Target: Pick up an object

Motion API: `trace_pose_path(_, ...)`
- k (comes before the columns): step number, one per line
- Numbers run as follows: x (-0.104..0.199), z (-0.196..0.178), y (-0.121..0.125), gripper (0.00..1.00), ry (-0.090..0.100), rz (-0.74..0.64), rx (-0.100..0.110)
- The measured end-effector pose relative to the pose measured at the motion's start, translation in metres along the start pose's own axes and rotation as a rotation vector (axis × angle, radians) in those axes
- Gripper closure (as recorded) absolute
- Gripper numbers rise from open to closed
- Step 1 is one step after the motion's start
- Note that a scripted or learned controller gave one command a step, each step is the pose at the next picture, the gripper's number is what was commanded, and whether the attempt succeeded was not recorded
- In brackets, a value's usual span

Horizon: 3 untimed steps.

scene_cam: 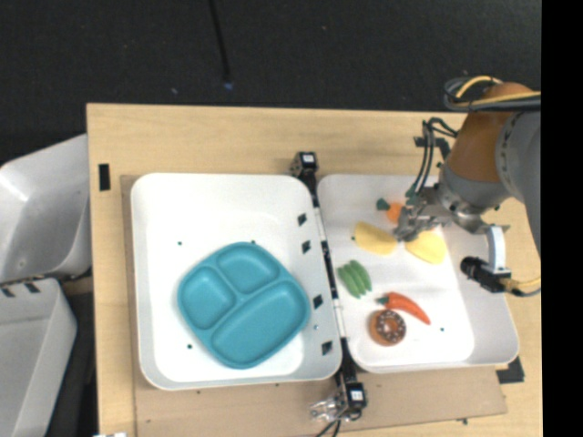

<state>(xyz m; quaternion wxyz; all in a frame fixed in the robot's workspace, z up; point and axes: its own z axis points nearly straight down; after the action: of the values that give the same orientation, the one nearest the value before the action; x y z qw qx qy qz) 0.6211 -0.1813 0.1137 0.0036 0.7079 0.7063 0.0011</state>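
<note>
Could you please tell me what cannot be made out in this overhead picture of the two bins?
- Gripper: too small and blurred to tell its state; it sits low between two yellow toy pieces.
- Small orange item with a green tip: partly hidden by the gripper, identity unclear.
- Grey arm with an orange band: cut off by the picture's right side.
- Brown round toy: surface detail too small.

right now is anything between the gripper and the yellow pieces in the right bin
Nothing visible stands between them. The gripper is low over the right bin, right at the gap between the two yellow pieces. The orange piece lies just behind it; the green piece and carrot lie nearer the camera, off to the side.
</note>
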Motion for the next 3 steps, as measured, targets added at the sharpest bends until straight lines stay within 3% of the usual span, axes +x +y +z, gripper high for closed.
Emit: trace_pose_path(3, -0.004, -0.173, -0.001, 1.00, 0.000, -0.005, -0.002)
